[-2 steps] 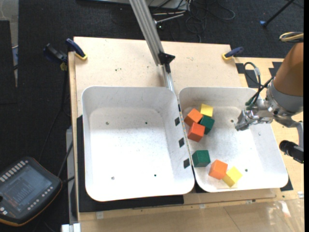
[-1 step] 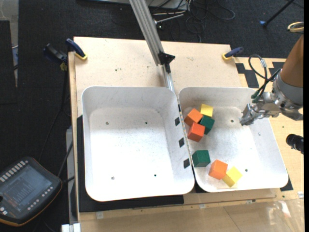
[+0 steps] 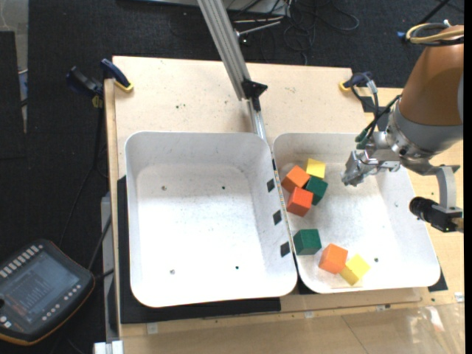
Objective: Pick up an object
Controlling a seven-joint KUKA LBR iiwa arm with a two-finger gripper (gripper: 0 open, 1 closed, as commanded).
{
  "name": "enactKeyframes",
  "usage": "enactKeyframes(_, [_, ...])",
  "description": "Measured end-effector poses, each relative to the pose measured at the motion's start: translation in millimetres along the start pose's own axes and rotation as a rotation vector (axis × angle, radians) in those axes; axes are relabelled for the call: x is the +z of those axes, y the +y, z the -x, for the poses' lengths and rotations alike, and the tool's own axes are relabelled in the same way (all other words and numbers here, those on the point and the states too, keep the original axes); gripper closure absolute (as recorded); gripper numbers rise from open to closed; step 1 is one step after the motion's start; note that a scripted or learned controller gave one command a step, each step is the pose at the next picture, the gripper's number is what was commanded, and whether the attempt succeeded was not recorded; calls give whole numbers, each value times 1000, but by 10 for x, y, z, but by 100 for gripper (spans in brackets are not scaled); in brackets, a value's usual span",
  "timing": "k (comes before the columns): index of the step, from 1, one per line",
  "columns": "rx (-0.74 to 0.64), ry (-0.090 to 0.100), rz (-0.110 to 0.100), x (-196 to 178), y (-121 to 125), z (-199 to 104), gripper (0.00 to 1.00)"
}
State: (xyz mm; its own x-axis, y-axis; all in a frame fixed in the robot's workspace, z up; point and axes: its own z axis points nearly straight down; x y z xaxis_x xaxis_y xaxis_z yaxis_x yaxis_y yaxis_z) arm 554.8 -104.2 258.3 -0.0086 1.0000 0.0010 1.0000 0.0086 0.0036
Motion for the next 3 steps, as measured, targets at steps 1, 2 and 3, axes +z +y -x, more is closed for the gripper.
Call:
enactKeyframes(1, [0, 1, -5, 153, 102, -543, 100])
enactKeyframes(2, [0, 1, -1, 83, 241, -1032, 100])
enactKeyframes(3, [1, 1, -1, 71, 389, -1492, 100])
